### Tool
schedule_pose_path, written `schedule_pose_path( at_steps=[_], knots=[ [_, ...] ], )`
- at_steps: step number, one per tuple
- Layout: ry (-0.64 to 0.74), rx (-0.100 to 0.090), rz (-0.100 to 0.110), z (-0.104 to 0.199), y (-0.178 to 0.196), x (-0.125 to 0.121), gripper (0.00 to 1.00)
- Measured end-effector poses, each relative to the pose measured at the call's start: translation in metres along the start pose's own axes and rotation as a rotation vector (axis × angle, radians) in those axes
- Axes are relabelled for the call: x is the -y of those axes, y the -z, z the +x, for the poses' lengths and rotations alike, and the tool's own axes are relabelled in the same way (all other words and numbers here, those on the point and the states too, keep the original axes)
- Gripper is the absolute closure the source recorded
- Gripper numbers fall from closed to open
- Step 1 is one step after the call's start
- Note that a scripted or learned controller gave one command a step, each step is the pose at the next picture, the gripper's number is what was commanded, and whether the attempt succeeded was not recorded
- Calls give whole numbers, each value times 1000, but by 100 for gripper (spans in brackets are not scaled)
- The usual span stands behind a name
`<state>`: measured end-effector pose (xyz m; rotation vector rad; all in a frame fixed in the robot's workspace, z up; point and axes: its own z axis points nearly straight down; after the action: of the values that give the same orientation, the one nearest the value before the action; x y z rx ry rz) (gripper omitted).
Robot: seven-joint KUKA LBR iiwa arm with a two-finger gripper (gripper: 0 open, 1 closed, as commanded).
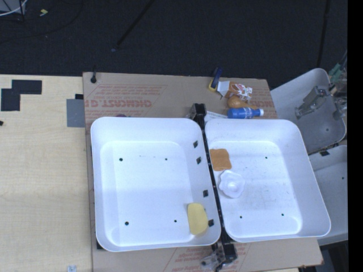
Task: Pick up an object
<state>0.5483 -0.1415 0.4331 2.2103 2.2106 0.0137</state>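
The right bin [295, 152] holds a flat orange-brown square [220, 159] near its left wall, with a crumpled white object [231, 184] just below it. A pale yellow oval piece [197, 218] lies in the front right corner of the left bin [108, 152]. The grey arm [317, 123] sits beyond the right bin's far right corner, outside both bins. Its gripper [311, 102] shows as a small metal part up there, well away from every object and with nothing seen in it.
Behind the bins on the cardboard lie a blue bottle [245, 113], a brown item [235, 102], a red-and-white packet [241, 89] and a blue-and-yellow tool [215, 79]. A black clip strip [205, 169] joins the two bins. Wooden bench top [39, 169] spreads to the left.
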Motion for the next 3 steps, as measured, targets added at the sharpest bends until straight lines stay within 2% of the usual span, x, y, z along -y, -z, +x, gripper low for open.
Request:
schedule_pose_path(
  at_steps=[1, 2, 3],
  knots=[
    [3, -4, 19, 1, -1, 1, 100],
    [-5, -2, 19, -70, -13, -19, 100],
    [2, 0, 5, -72, 112, -7, 100]
  ],
)
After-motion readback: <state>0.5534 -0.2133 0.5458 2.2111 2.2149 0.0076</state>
